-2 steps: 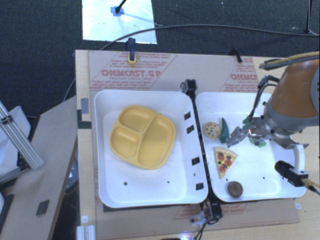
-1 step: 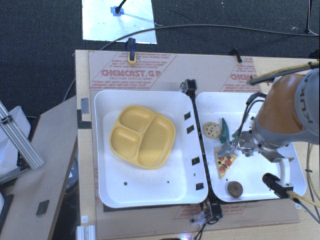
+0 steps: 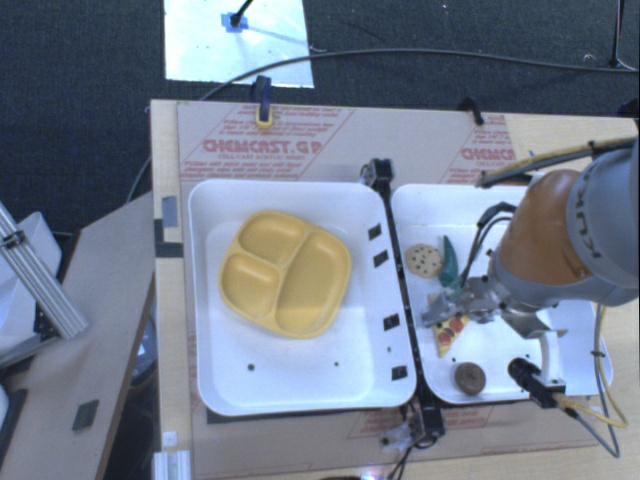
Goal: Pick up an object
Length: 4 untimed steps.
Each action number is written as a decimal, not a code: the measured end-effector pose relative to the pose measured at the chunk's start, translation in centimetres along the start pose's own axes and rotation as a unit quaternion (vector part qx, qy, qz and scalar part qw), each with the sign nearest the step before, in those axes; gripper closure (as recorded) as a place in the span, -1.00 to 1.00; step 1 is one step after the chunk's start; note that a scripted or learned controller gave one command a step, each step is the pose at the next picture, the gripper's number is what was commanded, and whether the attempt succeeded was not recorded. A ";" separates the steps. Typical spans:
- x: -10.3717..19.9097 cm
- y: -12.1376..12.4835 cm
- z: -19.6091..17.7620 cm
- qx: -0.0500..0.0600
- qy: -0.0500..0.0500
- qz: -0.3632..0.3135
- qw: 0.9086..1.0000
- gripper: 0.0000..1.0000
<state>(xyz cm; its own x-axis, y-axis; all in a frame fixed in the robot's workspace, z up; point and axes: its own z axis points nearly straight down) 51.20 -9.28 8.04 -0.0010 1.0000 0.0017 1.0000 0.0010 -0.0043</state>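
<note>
My gripper hangs low over the right bin, at its left-middle part. Right under its tip lies a pizza slice toy, yellow with red spots. A round cookie with dark chips lies just up-left of the gripper. A green pepper-like piece leans beside the cookie. A brown round piece rests near the bin's front edge. Nothing shows between the fingers.
The left bin holds a yellow divided plate. A black divider with clips runs between the bins. The grey arm with its orange band covers the right bin's right half.
</note>
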 end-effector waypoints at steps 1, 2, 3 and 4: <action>0.0 0.1 -1.0 0.000 0.000 0.000 1.000 1.00; 0.0 0.6 -7.1 -0.003 -0.001 -0.002 1.000 1.00; 1.0 1.2 -12.0 -0.003 -0.001 -0.002 1.000 1.00; 1.0 1.4 -14.4 -0.002 -0.001 -0.002 1.000 1.00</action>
<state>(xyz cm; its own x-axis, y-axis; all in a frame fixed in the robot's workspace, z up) 52.65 -8.34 22.46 -0.0053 1.0000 -0.0003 1.0000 0.0053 -0.0005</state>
